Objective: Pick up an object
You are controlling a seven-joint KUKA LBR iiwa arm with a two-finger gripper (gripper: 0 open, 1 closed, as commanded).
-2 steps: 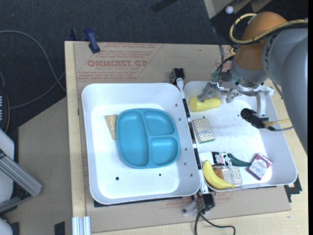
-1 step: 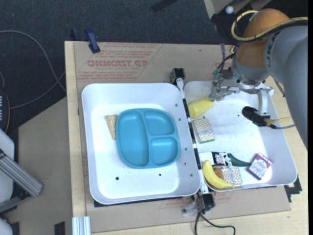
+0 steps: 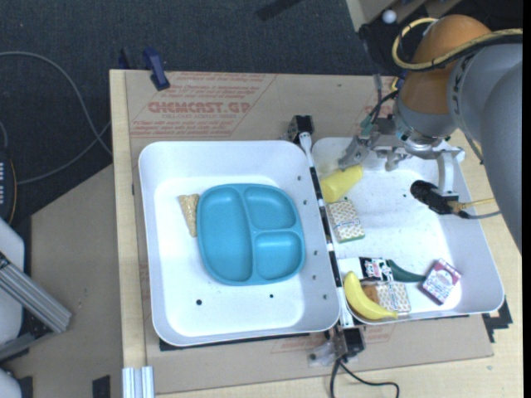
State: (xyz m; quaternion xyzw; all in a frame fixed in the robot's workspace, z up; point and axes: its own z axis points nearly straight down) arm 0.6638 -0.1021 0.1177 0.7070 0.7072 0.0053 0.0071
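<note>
Dark carpet surrounds the cardboard-topped bench with its two shallow white bins. Over the far corner of the right bin hangs the grey two-finger gripper, its aperture impossible to judge, nothing visibly held. Just beside it lies a yellow wedge-shaped block; nearer are a patterned square packet, a yellow banana and a purple carton. The left bin holds a blue divided plate. Probably the approach step; descending squarely onto the block comes next.

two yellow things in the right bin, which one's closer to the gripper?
The yellow block at the bin's upper left, just beside the gripper. The other yellow thing, the banana, lies at the bin's near edge, far from it.
</note>
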